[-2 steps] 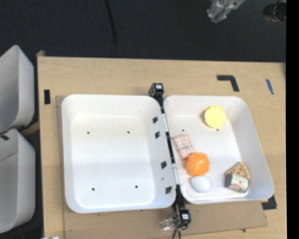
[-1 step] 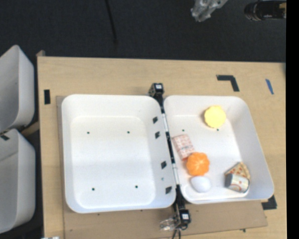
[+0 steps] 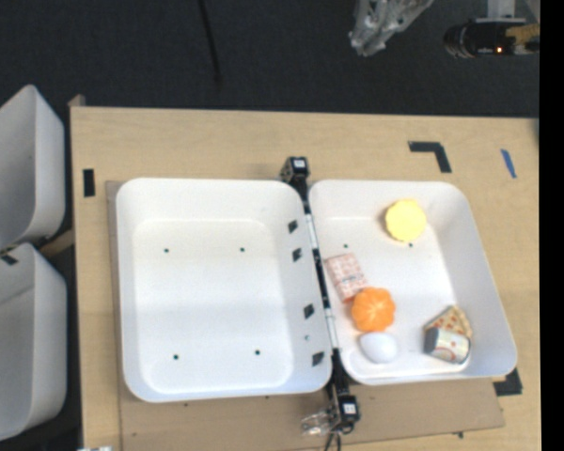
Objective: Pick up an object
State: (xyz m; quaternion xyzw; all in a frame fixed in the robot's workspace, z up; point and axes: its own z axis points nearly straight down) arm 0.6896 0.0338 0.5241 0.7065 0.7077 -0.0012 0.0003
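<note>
The right bin point(image 3: 470, 224) holds several objects. A yellow round piece point(image 3: 406, 220) lies near its far side. A pink patterned packet point(image 3: 346, 274) rests by the centre divider, with an orange ball point(image 3: 373, 309) touching its near end. A white egg-shaped object point(image 3: 379, 347) sits just in front of the orange ball. A small patterned cup point(image 3: 448, 334) lies on its side at the near right. My gripper point(image 3: 368, 38) hangs high beyond the far edge of the bench, well away from the bins, with nothing seen in it.
The left bin point(image 3: 207, 205) stands beside the right one, joined along a hinge with black clips point(image 3: 310, 280). Both rest on a tan board point(image 3: 216, 139). White casings point(image 3: 14, 177) stand off the bench's left side. Dark floor lies beyond.
</note>
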